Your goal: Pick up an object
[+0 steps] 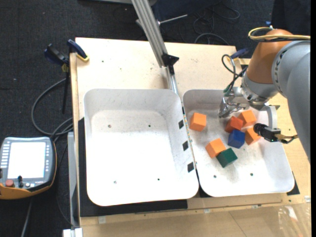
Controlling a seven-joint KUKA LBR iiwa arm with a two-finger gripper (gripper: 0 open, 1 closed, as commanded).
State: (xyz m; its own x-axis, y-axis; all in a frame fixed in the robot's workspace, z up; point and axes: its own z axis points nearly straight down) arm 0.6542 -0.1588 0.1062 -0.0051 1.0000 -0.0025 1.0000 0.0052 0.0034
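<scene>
The right bin [266,174] holds several small blocks. An orange cube [198,121] lies alone near its left wall. Further forward sit an orange cube [216,147] and a green cube [227,157], touching. A blue cube [236,138] lies in a cluster with a red block [234,124] and two orange blocks [248,116] [252,135]. My gripper [227,109] hangs low over the back of the right bin, right at the red block's left edge. Nothing visibly sits in its grasp.
The left bin [98,181] stands beside the right one. A slanted metal rail [150,26] runs from the top of the view down to the bins' shared edge. A teach pendant [25,167] lies off the bench at the left. Cables and a black clip [264,131] trail from the wrist.
</scene>
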